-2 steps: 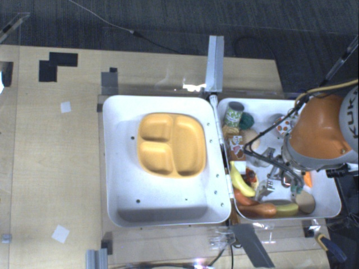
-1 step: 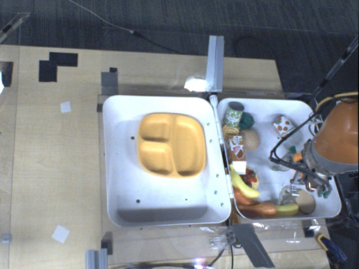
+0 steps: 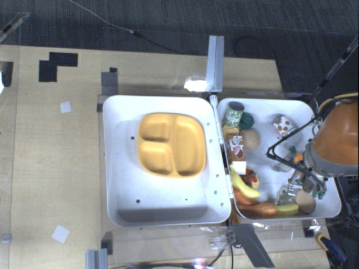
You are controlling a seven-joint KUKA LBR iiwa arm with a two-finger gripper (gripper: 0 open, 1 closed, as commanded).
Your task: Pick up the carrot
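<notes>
Gripper sat low in right bin, jaw state impossible to tell, while carrot lay lower center against banana; a clean pick likely needed approach from its exposed right end.

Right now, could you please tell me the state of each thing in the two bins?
Yellow three-compartment plastic tray: flat in left white bin, nothing in it.
Orange carrot: lying at right white bin's front edge, not gripped.
Yellow banana: lying beside the carrot.
Claw: low in right bin, near a beige round item.
</notes>
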